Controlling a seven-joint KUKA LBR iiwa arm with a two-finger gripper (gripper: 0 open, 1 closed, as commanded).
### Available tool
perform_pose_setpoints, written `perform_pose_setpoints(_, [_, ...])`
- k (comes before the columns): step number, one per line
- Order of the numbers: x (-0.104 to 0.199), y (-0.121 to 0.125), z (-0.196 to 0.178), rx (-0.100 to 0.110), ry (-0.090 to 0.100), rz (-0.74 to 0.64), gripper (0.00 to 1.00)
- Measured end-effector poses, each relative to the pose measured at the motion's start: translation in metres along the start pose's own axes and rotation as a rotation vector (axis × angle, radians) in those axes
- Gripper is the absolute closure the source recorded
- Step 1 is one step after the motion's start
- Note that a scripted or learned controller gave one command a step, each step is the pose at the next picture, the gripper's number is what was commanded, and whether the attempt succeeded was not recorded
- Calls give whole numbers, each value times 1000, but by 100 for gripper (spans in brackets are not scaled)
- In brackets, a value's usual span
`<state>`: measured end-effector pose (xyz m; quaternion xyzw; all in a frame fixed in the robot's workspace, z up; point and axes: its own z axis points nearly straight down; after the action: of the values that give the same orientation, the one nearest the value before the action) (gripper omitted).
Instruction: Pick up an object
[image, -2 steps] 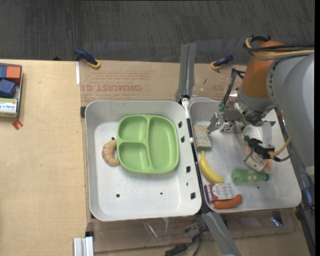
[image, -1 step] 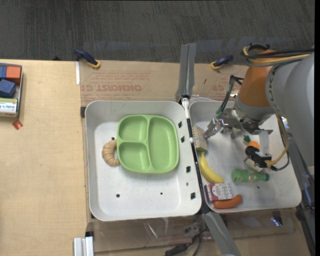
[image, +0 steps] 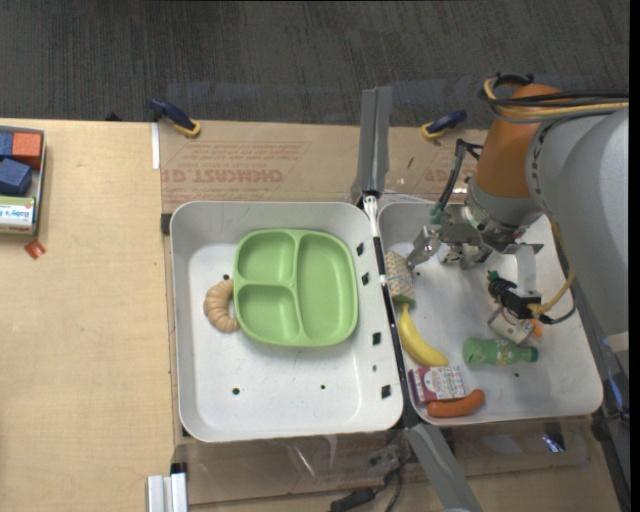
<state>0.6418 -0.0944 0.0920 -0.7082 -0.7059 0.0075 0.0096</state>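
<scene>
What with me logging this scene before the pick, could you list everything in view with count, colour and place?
left bin: 1, white, on the bench
right bin: 1, white, beside it
divided plate: 1, green, left bin
pastry: 1, tan, left bin, at the plate's left edge
banana: 1, yellow, right bin, near its left wall
patterned thing: 1, pale tan, just beyond the banana
bottle: 1, green, lying in right bin
packet: 1, pink, right bin, near side
sausage: 1, red-orange, beside the packet
blocks: a few, blue and orange, bench's far left
cardboard sheet: 1, brown, under the bins
arm: 1, grey, orange band
gripper: 1, over right bin's far part
</scene>
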Motion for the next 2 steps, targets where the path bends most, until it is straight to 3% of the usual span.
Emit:
perform_pose_setpoints(1, [0,-6,1,-17,-4,-1,0])
perform_pose_setpoints(2, [0,5,0,14,1,4,0])
